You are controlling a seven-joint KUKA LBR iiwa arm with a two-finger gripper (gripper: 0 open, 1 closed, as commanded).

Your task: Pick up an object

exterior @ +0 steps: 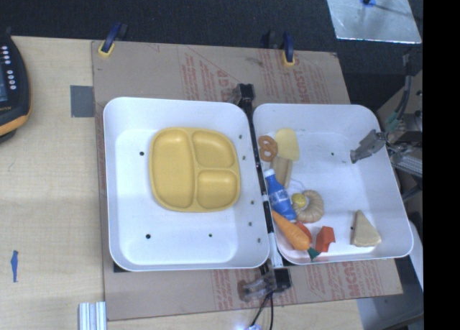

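Nothing lifted yet; you have every object lying in the right bin (374, 116) | pincer (365, 147) over that bin's right edge; whether wide or narrow you cannot tell; nothing seen in it | nearest candidate: wedge (364, 230) by the bin's near right corner; approach, grasp, lift all remain

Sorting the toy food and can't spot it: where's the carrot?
The carrot lies in the right bin, near its front-left corner, just below the blue tube and beside the red block.

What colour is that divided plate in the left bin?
Pale yellow divided plate, seen in the camera view.
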